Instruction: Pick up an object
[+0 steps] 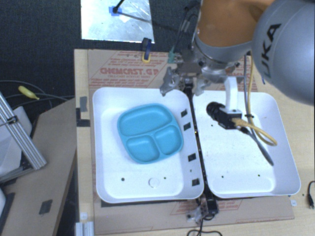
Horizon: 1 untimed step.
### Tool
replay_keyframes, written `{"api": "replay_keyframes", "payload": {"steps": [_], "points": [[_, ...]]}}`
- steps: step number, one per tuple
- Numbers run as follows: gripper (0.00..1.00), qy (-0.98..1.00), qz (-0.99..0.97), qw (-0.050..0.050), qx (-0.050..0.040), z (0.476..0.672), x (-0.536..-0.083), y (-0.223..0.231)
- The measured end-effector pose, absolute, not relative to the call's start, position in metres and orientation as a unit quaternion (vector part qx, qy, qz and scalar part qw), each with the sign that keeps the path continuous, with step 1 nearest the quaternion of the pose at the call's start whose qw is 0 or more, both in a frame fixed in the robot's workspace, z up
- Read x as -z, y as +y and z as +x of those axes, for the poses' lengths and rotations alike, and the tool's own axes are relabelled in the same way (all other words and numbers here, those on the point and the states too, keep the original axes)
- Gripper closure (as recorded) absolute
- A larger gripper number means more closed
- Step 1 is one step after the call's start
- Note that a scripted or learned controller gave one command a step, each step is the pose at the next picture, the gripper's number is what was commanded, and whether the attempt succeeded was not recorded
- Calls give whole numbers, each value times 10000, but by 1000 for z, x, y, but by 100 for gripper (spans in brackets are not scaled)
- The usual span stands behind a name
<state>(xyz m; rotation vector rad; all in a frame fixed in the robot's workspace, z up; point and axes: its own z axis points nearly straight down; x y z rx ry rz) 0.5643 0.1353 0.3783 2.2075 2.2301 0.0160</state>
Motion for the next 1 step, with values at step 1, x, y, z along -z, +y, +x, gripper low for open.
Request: {"api": "replay_keyframes", "payload": {"steps": [1], "points": [[0,7101,7041,4,-37,514,-433,159]]}}
